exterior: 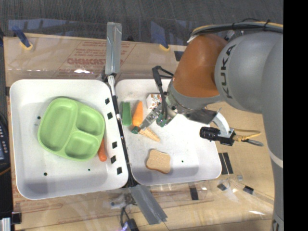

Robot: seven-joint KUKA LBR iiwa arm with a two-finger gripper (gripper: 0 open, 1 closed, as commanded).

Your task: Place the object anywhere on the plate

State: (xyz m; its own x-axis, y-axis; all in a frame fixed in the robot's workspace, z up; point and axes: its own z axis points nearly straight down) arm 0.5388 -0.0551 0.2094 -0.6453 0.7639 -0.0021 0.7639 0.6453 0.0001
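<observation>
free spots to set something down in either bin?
Bare floor: right bin right of the bread slice; left bin below the green plate. Plate compartments are bare too. Crowded: right bin's left side, around the carrot and gripper.

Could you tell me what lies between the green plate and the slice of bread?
In the camera view, a small carrot beside the plate, then the bins' rims, before the bread.

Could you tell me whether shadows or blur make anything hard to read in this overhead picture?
In the camera view, the arm shades the right bin around the hand, so its tip is murky; the green plate in the left bin is evenly lit and sharp; the bread slice reads clearly.
</observation>
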